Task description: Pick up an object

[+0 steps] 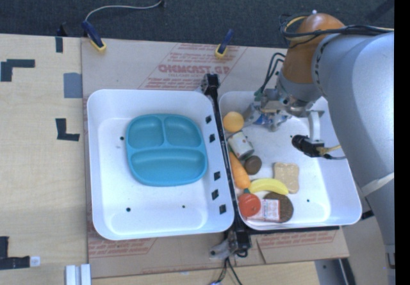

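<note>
My gripper (267, 114) hangs low over the back of the right bin (333, 181), below the orange-banded wrist (301, 66). Just left of it lies a yellow round fruit (232, 121). In front of that fruit a small grey can (241, 144) lies on its side, next to a brown round piece (252, 164). Along the bin's left wall lies an orange carrot (239, 172). Nearer the front are a banana (269, 186), a slice of bread (286, 176), a red tomato (250, 204) and a brown patty with a white label (278, 208).
The left bin (109, 207) holds a blue divided plate (166, 149). A black divider with clips (216, 149) runs between the bins. A black fitting on a cable (307, 144) sits over the right bin's right side. The grey arm (365, 98) covers the bin's far right.
</note>
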